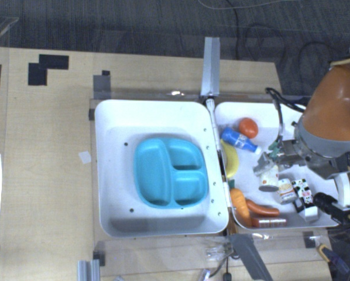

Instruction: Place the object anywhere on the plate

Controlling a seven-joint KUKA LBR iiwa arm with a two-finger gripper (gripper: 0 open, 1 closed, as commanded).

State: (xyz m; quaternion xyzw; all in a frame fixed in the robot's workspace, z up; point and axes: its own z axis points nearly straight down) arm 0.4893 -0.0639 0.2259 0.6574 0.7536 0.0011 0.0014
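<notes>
The task names no particular object, but the candidates all lie in the right bin (283, 113): an orange ball (248, 126) near the far wall, a blue bottle (238, 140) just beside it, a banana (231, 160) along the divider, a carrot (240, 201) and a sausage (263, 208) touching at the near edge. The blue plate (170, 171) sits in the left bin (113, 157) with nothing on it, so no transfer is done.

The gripper (270, 167) hangs low over the middle of the right bin; whether it is open or closed, or has anything, cannot be told from this slant.

The items are crowded, so a descent risks nudging a neighbour or pinching two at once. The ball would likely roll away. A weak hold could drop the object while crossing the divider.
</notes>
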